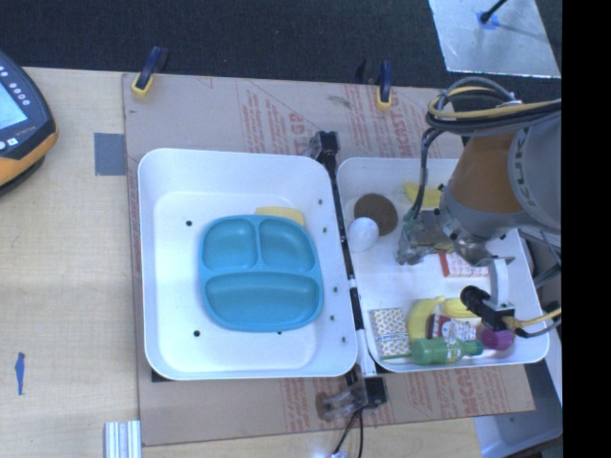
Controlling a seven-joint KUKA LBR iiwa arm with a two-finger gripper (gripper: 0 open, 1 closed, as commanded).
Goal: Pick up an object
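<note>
We see two bins of smooth white plastic with a soft sheen, the left bin (162, 256) and the right bin (382, 175). The blue divided plate (261, 273) at the frame's centre looks like matt plastic. Both bins rest on a sheet of brown cardboard (277, 113) with faded red print, rough and dull, over a pale wood-look bench top (57, 284). At upper right, the arm (496, 170) shows satiny grey casing and a glossy orange band.
</note>
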